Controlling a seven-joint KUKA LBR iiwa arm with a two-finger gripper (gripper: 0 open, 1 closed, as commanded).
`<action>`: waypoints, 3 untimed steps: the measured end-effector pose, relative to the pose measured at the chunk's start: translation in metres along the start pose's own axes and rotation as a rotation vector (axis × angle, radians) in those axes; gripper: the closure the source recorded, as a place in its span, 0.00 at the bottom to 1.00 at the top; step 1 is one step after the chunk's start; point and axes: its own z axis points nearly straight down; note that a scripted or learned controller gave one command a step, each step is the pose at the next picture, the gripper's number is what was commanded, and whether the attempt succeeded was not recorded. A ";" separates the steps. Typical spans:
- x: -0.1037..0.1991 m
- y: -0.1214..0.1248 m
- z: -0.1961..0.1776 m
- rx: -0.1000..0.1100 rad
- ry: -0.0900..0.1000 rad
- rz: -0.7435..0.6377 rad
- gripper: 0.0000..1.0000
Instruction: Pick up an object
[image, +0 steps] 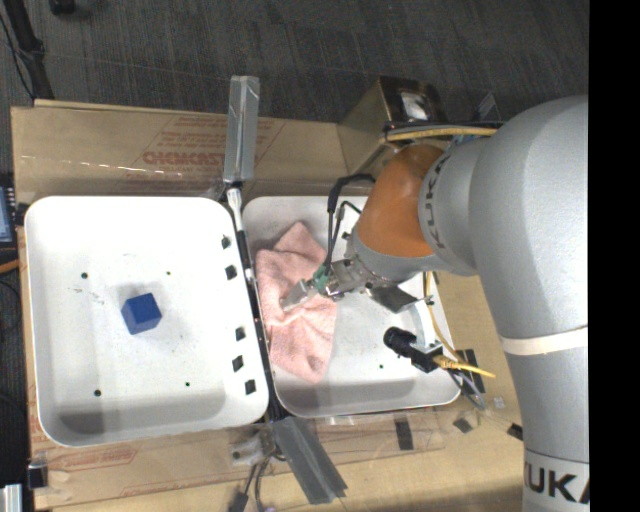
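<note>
Camera view: my hand (300, 293) down on pink cloth (298, 312) in right bin (400, 385); finger state unclear. Lift pending. Blue cube (142, 312) untouched.

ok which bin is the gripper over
The right bin, the one with the pink cloth; the gripper sits over that cloth. The left bin holds a blue cube.

A soft, nubby pink cloth (298, 305), a smooth matt blue block (142, 312) and glossy white plastic bins (60, 400) are seen.
</note>
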 end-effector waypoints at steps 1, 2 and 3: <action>0.001 0.001 -0.011 0.001 0.002 -0.006 1.00; 0.001 0.001 -0.011 0.001 0.001 -0.007 0.00; -0.024 -0.005 -0.051 0.000 0.000 -0.020 0.00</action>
